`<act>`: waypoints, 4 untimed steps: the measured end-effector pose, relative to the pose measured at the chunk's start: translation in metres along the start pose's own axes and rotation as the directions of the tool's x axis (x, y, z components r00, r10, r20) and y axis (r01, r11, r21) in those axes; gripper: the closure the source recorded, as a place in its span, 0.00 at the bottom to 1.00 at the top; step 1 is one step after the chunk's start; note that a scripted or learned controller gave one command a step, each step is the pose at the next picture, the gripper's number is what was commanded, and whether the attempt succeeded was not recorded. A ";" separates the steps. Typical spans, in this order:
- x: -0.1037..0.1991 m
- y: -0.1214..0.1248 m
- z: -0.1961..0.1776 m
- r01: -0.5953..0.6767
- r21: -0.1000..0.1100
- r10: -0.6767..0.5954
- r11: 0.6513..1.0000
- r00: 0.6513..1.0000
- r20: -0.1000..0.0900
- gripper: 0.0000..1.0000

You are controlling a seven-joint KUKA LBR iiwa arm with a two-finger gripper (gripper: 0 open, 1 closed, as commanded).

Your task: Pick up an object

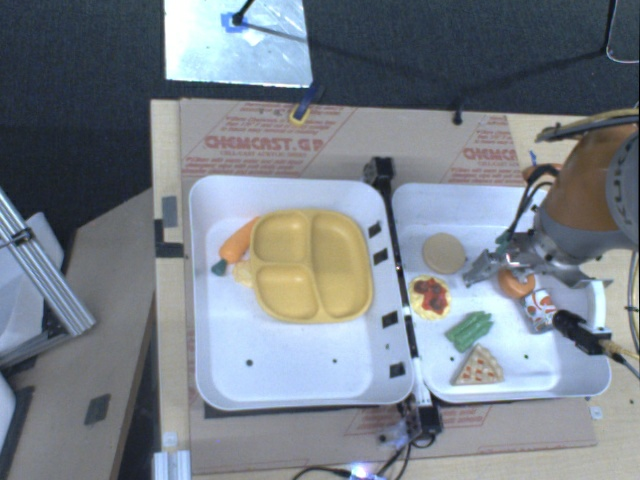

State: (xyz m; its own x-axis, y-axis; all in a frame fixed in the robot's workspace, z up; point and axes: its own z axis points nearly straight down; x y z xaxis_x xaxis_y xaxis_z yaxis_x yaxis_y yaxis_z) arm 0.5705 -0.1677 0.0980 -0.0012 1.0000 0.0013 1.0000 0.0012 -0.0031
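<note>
My claw [512, 266] hangs low in the right bin [500, 200], just over the orange toy [516, 285], lined up for it; fingers' spread: cannot tell.

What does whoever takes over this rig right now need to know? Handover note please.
Gripper: low over the right bin, at the orange item; whether its fingers are open or shut can't be told, and no hold is confirmed.
Right bin: tan round disc, red-topped yellow piece, green beans, pizza slice, small red-and-white item.
Left bin: yellow divided plate with a carrot at its left edge.
Done: arm is positioned at a target.
Left: nothing visibly lifted; grasp and raise remain.
</note>
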 end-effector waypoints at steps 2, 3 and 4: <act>-0.003 0.005 -0.003 0.000 -0.021 0.001 1.000 1.000 0.011 1.00; 0.006 0.009 -0.053 0.004 -0.009 -0.004 1.000 1.000 0.002 1.00; 0.006 0.010 -0.096 0.003 -0.009 -0.003 1.000 1.000 0.003 1.00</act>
State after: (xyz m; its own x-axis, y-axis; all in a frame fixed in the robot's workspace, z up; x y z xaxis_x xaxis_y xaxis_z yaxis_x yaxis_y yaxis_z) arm 0.5808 -0.1613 0.1945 -0.0046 1.0000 -0.0014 1.0000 0.0046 0.0062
